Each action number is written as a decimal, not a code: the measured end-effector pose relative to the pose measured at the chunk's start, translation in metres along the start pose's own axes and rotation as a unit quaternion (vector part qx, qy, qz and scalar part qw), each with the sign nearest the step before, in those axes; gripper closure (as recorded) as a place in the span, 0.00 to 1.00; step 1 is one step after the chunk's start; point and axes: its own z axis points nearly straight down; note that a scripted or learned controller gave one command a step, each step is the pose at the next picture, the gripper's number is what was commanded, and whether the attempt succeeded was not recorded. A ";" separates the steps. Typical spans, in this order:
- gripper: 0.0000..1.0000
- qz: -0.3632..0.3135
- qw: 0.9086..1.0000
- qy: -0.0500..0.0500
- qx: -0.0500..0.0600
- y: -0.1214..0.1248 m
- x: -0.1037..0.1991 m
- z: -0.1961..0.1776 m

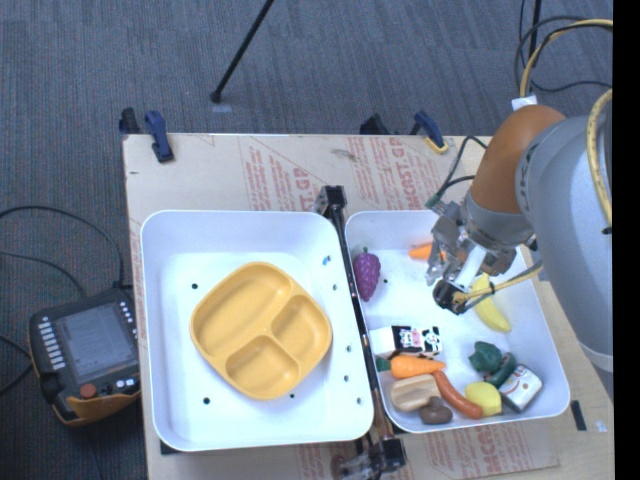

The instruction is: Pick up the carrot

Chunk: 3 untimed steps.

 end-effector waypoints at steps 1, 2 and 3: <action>1.00 -0.170 0.985 -0.001 -0.007 -0.030 -0.012 0.019; 0.00 -0.169 0.986 -0.001 -0.008 -0.029 -0.012 0.019; 0.00 -0.027 1.000 0.001 -0.010 0.028 -0.001 0.016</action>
